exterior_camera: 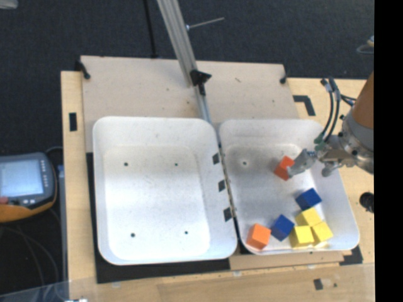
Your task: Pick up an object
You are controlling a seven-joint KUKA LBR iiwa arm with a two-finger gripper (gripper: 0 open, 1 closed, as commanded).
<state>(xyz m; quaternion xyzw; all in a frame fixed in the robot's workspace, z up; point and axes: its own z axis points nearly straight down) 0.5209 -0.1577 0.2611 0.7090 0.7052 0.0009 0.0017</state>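
This is a robotics lab or test cell. A plain wooden counter (75, 168) stands on dark carpet (38, 30) and carries two shallow white bins (157, 128) side by side. An aluminium extrusion post (176, 30) rises from the far side between them. At the left lies a handheld control pendant with a screen (22, 181), its cables trailing on the floor. Black brackets (305, 102) mark the counter's corners.
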